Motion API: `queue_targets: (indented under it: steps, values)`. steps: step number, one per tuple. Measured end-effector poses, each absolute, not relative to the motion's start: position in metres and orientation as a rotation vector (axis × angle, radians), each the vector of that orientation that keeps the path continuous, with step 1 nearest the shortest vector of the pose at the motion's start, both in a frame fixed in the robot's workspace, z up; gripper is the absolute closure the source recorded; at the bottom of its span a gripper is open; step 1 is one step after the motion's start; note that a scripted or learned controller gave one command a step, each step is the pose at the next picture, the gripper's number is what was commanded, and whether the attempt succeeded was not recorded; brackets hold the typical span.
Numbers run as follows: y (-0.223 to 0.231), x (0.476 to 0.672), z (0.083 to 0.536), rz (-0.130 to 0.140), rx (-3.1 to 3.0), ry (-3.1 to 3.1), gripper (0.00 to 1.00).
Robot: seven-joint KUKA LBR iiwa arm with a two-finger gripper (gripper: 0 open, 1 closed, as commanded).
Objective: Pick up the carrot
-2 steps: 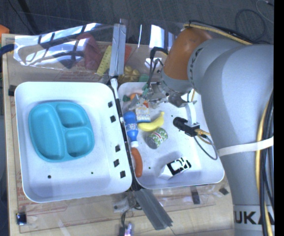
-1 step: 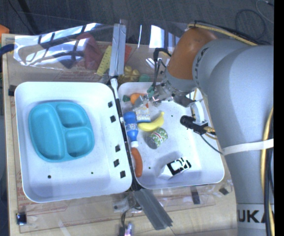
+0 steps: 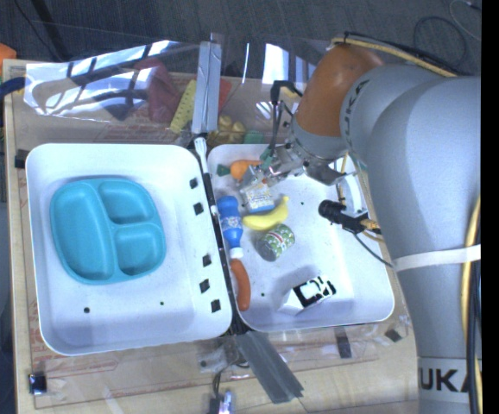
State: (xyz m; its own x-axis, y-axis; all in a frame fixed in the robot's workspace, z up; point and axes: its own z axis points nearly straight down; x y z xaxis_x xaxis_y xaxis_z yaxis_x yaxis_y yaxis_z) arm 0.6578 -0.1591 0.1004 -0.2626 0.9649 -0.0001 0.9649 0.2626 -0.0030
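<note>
The carrot [image 3: 243, 169], a small orange piece, lies at the far left corner of the right bin [image 3: 366, 296]. My gripper [image 3: 267, 172] is low over that corner, just to the right of the carrot and close against it. The wrist and clutter hide the tip. A silvery item [image 3: 258, 199] sits directly under the gripper, just above a yellow banana [image 3: 265, 219].
The right bin also holds a blue bottle [image 3: 229, 218], a green can [image 3: 276, 241], a reddish sausage [image 3: 241, 285] along the left wall and a black-and-white box [image 3: 314, 291]. A blue divided tray [image 3: 107, 228] lies in the left bin [image 3: 42, 317]. The arm covers the bin's right side.
</note>
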Motion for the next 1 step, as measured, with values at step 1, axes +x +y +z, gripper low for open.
queue_targets:
  steps: [1]
  values:
    - [-0.1191, 0.6572, 0.1932, 0.003, -2.048, -2.381, 1.0]
